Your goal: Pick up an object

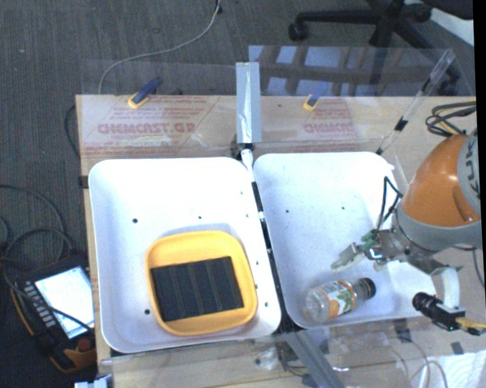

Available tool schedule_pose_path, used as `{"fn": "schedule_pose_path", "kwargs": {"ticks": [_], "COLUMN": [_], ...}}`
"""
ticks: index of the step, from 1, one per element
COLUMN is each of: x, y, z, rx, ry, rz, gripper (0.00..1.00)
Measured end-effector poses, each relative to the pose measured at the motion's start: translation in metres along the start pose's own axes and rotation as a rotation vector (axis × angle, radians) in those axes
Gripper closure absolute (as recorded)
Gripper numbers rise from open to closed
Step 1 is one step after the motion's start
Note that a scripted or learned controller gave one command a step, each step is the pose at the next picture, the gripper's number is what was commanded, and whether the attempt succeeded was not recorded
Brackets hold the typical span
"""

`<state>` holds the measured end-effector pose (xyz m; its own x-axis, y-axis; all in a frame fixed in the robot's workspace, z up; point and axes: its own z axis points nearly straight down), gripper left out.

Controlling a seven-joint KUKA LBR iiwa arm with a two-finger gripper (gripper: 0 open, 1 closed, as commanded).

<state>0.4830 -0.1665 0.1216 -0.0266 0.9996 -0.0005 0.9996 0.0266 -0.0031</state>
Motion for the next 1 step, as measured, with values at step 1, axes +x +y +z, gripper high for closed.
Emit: {"fn": "schedule_pose_path", "kwargs": {"ticks": [1], "x": [-0.0024], "y": [0.0002], "z": [0.0011], "rx": [-0.001], "ry": [0.000], "rz": [-0.179], "gripper": [0.00]}}
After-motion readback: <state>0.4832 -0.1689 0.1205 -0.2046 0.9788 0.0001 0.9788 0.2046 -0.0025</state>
